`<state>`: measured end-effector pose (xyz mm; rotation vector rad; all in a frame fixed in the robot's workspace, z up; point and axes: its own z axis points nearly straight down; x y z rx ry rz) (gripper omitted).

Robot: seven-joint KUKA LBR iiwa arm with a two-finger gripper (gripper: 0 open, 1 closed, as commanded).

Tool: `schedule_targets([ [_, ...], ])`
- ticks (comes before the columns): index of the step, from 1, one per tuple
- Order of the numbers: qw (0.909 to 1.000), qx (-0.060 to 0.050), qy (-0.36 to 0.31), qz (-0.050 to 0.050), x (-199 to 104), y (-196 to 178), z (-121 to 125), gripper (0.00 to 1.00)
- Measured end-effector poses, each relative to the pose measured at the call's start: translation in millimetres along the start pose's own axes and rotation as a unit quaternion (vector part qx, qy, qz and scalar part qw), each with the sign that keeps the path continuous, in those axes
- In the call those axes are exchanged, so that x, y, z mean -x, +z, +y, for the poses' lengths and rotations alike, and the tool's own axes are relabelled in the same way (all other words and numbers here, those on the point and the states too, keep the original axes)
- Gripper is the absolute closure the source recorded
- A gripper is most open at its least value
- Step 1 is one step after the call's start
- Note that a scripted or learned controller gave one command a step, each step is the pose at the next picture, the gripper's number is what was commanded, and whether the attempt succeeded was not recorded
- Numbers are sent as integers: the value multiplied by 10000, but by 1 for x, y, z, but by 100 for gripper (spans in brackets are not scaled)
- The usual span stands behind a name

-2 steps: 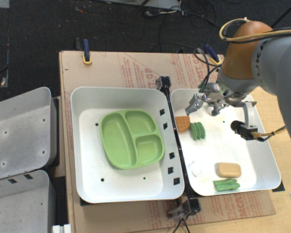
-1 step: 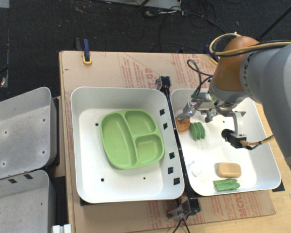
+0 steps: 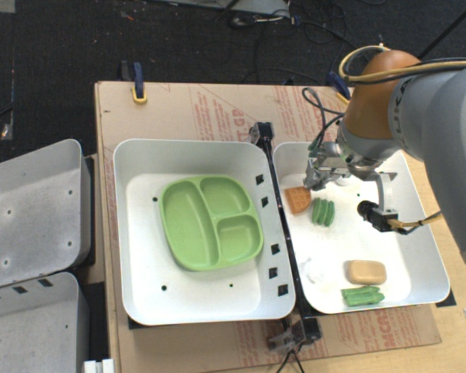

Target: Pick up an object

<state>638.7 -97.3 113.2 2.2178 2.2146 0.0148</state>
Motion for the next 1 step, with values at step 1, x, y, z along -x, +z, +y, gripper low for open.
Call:
schedule_targets([
  [1, 10000, -42, -15, -10, -2, -43, -1, 100],
])
